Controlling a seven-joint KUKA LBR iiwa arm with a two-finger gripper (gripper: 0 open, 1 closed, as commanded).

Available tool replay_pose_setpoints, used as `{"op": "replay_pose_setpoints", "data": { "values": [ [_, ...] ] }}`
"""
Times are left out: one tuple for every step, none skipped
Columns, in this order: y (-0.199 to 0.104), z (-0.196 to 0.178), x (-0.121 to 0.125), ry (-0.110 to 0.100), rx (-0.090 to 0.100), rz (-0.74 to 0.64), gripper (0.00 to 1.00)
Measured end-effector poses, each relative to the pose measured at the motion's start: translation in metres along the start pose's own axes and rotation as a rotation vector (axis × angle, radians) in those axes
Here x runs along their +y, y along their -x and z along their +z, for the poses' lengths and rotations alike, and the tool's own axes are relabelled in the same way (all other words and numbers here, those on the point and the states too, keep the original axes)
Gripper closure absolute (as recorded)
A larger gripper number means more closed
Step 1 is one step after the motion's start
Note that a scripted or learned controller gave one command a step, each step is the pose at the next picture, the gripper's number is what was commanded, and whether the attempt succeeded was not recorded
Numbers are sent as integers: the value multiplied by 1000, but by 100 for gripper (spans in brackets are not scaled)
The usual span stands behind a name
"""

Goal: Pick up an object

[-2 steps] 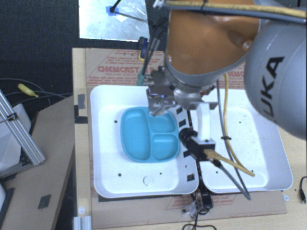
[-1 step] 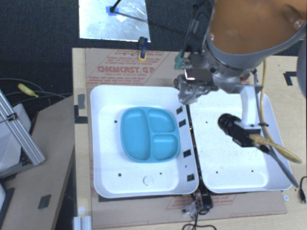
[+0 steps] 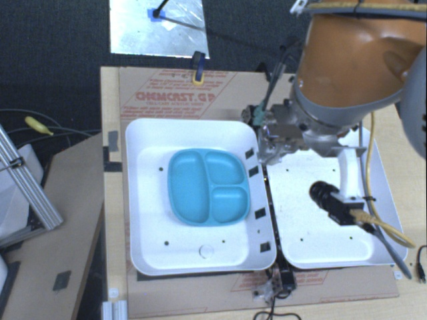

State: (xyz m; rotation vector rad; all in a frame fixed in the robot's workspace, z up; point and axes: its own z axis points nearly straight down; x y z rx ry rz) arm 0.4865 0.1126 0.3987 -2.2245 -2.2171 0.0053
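Blue divided plate (image 3: 205, 187) lies in the left bin (image 3: 143, 179). The end effector (image 3: 270, 139) hangs over the bins' shared edge; its grip state can't be told.

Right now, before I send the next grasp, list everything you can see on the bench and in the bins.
Divided plate: one, blue, three compartments, lying flat in the middle of the left bin.
Small disc: one, pale or clear, left bin near its front edge, apart from the plate.
Left bin: one, white, shallow.
Right bin: one, white, shallow, touching the left bin along the centre.
Board: one, brown with red print, under both bins.
Foil sheet: one, silver, behind the bench.
Arm: one, orange band, over the right bin's rear.
Gripper: one, at the bins' shared edge; holds nothing visible.
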Motion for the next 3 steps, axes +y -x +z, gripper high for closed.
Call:
{"op": "replay_pose_setpoints", "data": {
  "values": [
    [-29, -36, 0, 9, 4, -9, 100],
    [-28, -46, 1, 10, 4, -10, 100],
    [-28, -57, 1, 12, 5, -14, 100]
  ]
}}
